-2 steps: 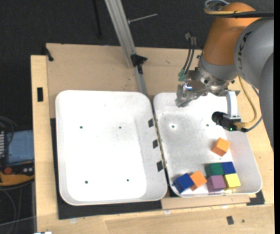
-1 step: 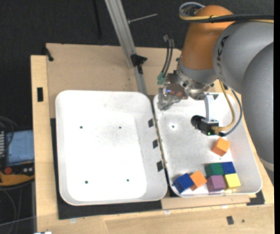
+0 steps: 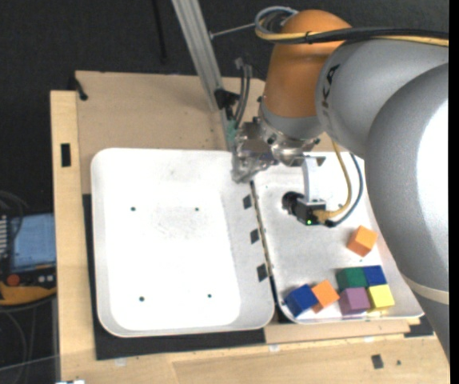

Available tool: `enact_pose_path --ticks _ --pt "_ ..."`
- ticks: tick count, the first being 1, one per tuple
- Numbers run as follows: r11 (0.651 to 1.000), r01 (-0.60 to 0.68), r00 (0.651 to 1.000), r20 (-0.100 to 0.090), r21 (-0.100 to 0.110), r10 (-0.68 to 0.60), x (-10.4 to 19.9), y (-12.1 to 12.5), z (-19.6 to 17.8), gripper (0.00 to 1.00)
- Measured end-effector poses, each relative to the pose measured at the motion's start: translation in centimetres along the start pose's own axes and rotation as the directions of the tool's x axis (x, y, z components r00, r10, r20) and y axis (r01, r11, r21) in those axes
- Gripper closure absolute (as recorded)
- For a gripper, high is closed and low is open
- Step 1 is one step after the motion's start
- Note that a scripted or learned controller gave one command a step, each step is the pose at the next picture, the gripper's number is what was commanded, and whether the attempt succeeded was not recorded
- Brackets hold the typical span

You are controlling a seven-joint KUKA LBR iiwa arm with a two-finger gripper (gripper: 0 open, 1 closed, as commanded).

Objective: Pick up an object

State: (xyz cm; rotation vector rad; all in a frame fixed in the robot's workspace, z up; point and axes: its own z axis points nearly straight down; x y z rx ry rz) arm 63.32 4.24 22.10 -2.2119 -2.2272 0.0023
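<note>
While the big grey arm with the orange band [image 3: 297,62] reached in from the right, its two-finger gripper [image 3: 248,165] hung over the far end of the seam where the two containers met, at the far left corner of the right-hand one. From where I stood I could not tell whether it was released or clenched.

The shallow white left bin [image 3: 173,246] lay on the pale wood-coloured bench [image 3: 133,106]. Its smooth floor was marked by four small dark dots [image 3: 133,209] set roughly in a rectangle.

The shallow white right bin [image 3: 305,254] held all the coloured pieces, and every one of them sat well apart from the gripper. A lone orange cube [image 3: 362,240] lay tilted near the bin's right side, on its own. The rest were gathered along the near wall. A dark blue block [image 3: 301,298] sat furthest left, with a smaller orange block [image 3: 325,294] touching it. Just beside those, four cubes were packed tightly into a square: a green cube [image 3: 352,278] and a blue cube [image 3: 373,275] in the back row, and a purple cube [image 3: 356,299] and a yellow cube [image 3: 381,296] in front, against the near wall.

A row of small black tabs [image 3: 255,236] ran along the seam between the bins. Off the bench to the left sat a blue box [image 3: 33,242] among loose cables.
</note>
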Motion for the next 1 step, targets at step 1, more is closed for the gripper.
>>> enact_pose_path --ticks 1 --pt "1.0 -0.002 1.0 -0.001 -0.004 0.002 4.36 0.53 -1.75 1.0"
